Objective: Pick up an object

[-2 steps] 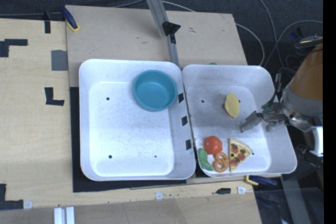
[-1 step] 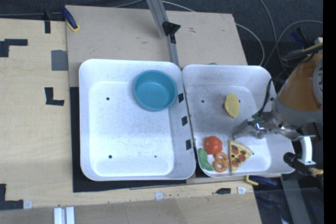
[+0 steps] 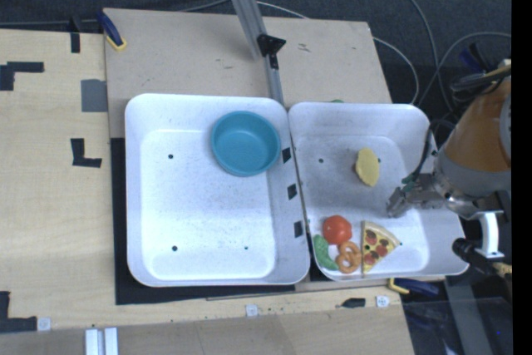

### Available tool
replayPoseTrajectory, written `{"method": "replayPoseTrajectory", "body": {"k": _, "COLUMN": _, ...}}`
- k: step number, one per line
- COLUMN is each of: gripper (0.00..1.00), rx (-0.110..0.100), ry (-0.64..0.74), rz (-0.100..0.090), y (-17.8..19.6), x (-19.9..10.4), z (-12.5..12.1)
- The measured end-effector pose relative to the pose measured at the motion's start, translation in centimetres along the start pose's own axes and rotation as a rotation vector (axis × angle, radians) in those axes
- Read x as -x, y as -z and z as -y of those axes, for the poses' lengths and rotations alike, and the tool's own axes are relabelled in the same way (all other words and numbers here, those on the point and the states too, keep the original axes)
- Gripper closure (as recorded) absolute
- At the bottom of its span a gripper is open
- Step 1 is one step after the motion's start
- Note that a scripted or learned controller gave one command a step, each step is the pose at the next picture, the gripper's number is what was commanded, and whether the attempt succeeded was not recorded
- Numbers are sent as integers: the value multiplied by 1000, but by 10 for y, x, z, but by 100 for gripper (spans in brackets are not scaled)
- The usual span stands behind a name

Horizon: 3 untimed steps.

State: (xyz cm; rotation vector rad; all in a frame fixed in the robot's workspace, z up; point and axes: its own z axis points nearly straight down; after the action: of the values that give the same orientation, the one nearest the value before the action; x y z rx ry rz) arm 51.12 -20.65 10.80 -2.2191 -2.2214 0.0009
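The right bin (image 3: 332, 137) holds a yellow lemon-like piece (image 3: 367, 167) near its middle. At its front lie a red tomato (image 3: 337, 229), a pizza slice (image 3: 378, 244), a pretzel (image 3: 347, 256) and a green piece (image 3: 322, 249). A blue bowl (image 3: 245, 143) sits at the back of the left bin (image 3: 133, 179). My gripper (image 3: 399, 204) hangs low over the right bin's right side, between the yellow piece and the pizza slice, slightly right of both. I see nothing held in it.
The grey and orange arm (image 3: 482, 145) reaches in over the right bin's right rim. A metal pole (image 3: 245, 0) slants down to the gap between the bins. Cables (image 3: 399, 37) lie behind the bench.
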Motion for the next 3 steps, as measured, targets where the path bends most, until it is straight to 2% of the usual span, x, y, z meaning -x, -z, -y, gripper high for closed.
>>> {"method": "replayPoseTrajectory", "body": {"k": 2, "gripper": 100, "rx": 5, "ry": 0, "rz": 2, "y": 115, "x": 0, "z": -2}}
{"method": "replayPoseTrajectory", "body": {"k": 3, "gripper": 100, "rx": 2, "ry": 0, "rz": 1, "y": 123, "x": 0, "z": -2}}
